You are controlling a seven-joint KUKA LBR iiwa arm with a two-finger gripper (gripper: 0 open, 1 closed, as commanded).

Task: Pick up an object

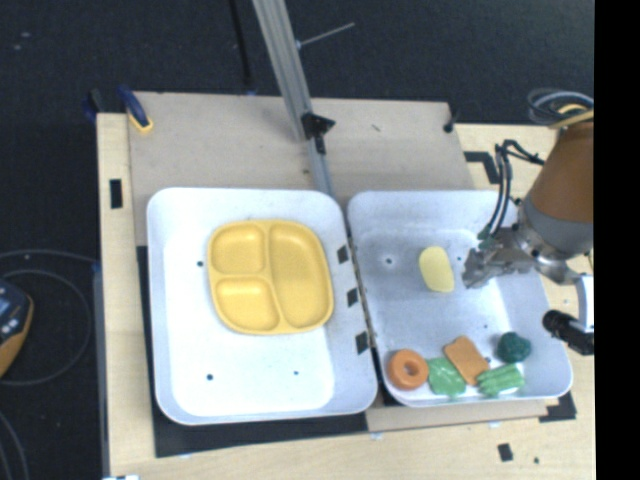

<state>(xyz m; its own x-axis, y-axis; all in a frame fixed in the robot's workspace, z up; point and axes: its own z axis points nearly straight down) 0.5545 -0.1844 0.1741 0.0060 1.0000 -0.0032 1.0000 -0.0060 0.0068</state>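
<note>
No object is lifted at this moment, in my judgement; the pick is not yet done. The nearest candidate, a pale yellow oval piece (pixel 436 268), lies flat on the floor of the right bin (pixel 400 218), roughly mid-bin; the hand (pixel 478 268) sits low just beside it on its right, apart from it as far as the view allows; nothing is seen between its tips, and whether it is wide or narrow I cannot tell, the tips being dark and small against the bin. What is left, as I judge it: closing on a piece and raising it clear.

Right bin contents, beyond the yellow piece: five items gathered along the near wall; an orange ring (pixel 407 368) at the left; a light green piece (pixel 446 378) touching or just beside it; an orange-brown block (pixel 466 357) next; a second green piece (pixel 501 378) toward the corner; a dark green lump (pixel 514 347) near the right wall.

Left bin (pixel 170 268): one yellow divided plate (pixel 270 276) with three compartments, lying flat toward the upper middle, nothing seen in the compartments.

Both bins stand side by side on the counter (pixel 230 143), their inner walls touching or nearly so.
</note>
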